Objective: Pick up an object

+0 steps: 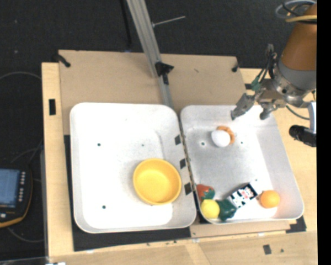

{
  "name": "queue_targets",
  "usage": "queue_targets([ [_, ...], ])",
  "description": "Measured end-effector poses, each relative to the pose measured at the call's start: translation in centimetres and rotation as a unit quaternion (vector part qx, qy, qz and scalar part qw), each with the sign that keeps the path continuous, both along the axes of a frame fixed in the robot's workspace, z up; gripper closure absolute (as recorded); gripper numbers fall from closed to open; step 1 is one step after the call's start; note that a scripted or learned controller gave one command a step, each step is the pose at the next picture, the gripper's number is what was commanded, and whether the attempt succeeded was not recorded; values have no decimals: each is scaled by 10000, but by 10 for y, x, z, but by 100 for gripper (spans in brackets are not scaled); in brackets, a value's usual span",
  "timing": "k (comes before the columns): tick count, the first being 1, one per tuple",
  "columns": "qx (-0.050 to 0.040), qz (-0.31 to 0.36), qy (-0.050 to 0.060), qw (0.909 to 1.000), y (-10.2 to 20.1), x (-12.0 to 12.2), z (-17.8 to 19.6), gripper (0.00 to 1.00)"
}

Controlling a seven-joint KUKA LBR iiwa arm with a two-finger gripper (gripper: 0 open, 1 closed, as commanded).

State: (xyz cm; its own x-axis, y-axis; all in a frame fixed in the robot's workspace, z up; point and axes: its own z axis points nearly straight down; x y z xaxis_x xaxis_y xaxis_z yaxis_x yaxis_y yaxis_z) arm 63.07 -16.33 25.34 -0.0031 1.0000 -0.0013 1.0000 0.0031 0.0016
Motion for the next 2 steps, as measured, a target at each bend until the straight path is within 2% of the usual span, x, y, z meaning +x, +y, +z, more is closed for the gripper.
queue_targets([
  [1, -2, 2, 1, 10000, 0, 0, 0, 0],
  [2, 2, -13, 34, 10000, 3, -5, -61, 0],
])
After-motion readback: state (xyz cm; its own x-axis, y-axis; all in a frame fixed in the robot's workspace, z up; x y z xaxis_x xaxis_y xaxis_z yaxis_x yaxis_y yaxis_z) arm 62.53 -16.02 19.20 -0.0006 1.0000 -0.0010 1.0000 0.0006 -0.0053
